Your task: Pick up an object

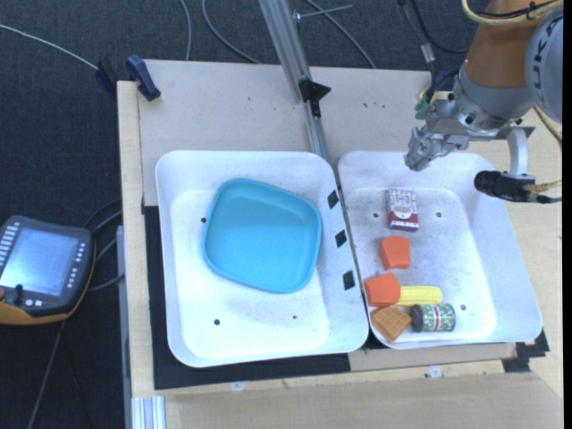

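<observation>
the gripper (422, 157) hangs above the right bin's (500, 266) far rim, its grip state unclear, probably poised over the small red box (403, 209).

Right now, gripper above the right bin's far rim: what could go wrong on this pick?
1. Clutter: the orange block, corn cob, small can and waffle piece sit packed together at the near end, so a grasp there may nudge neighbours or catch two.
2. The gripper hangs near the right bin's far rim; a straight descent could hit it.
3. The red-and-white box lies flat, so fingers may slide off.
</observation>
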`<move>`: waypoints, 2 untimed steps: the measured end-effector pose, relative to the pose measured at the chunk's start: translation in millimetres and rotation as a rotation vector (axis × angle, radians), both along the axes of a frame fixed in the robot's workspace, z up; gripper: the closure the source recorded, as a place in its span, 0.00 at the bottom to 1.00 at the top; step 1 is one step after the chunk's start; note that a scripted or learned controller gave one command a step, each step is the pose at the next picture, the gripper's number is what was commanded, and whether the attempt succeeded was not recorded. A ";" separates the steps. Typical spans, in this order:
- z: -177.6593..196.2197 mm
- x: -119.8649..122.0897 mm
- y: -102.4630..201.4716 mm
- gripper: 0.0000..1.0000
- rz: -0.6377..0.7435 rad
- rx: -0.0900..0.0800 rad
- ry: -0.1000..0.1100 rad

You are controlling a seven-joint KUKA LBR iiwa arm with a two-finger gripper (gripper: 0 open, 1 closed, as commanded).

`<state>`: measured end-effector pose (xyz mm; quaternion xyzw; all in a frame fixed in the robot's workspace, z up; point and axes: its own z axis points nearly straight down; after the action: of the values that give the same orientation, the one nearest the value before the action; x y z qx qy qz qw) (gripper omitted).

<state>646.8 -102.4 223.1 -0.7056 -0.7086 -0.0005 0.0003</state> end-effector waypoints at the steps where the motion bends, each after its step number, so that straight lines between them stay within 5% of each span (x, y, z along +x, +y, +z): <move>1: 3.2 -2.0 43.6 1.00 0.000 0.000 0.000; 2: 14.4 -15.2 95.9 1.00 0.001 0.000 -0.001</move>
<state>631.6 -6.5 237.5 -0.7054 -0.7088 -0.0010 -0.0001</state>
